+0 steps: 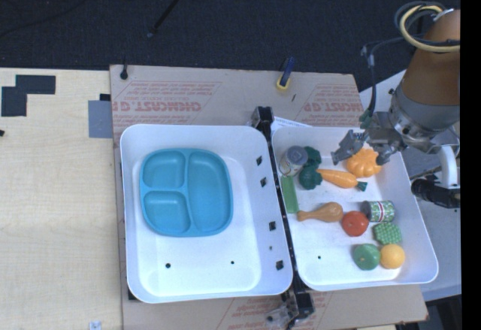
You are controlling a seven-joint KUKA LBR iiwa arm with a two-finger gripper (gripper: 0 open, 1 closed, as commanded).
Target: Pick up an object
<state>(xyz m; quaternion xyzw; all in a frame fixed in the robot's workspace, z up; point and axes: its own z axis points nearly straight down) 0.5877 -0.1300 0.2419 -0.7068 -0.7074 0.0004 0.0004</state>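
The grey two-finger gripper (361, 146), grip state unclear, hovers beside the lumpy orange-yellow plastic toy (364, 163), likely light, rigid, slippery; pinch its narrow waist.

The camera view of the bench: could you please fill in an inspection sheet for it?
Surface: two white bins, left bin, right bin, on cardboard.
Job's things: right bin holds a carrot, drumstick, tomato, can, yellow pepper and other toy foods.
Clutter: blue divided plate in the left bin.
Grippers: end effector above the yellow pepper.
Cables: dark cables on the floor beyond the bench.
Surroundings: dark floor, wooden table at the view's left.
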